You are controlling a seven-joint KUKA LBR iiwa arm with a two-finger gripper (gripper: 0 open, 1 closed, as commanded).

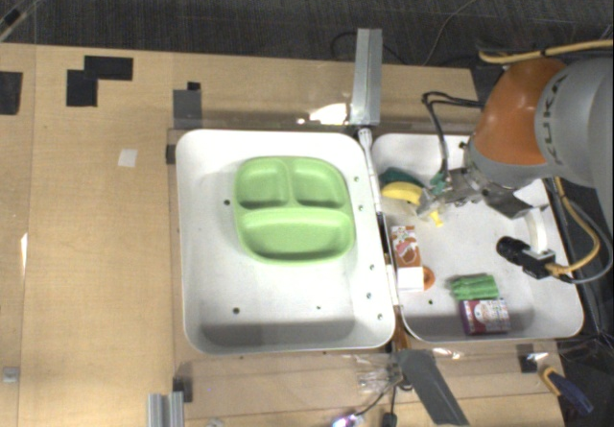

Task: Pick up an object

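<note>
The desk (86, 252) is lying pale and bare along the left, with a few black marks near its far edge. On it the left bin (206, 320) is holding a green divided tray (292, 207), which is sitting flat toward the far side of the bin, its two small compartments facing the far edge and its one long compartment facing the near edge.

Just past the shared rim, the right bin (537, 320) is carrying several small things. A yellow banana (401, 192) is lying near its far-left corner. Nearer, along the left wall, a small red-and-white packet (405, 247) is resting, with an orange piece (426, 276) just beside it. Toward the near edge a green object (474, 285) is lying right next to a dark can (484, 316).

The arm (566, 123) is reaching in from the right, its orange band bulging above the wrist and its grey body leaning down and leftward over the far part of the right bin. The hand (443, 197) is hanging just right of the banana, pointing toward it; whether it is open or closed I cannot tell.
</note>
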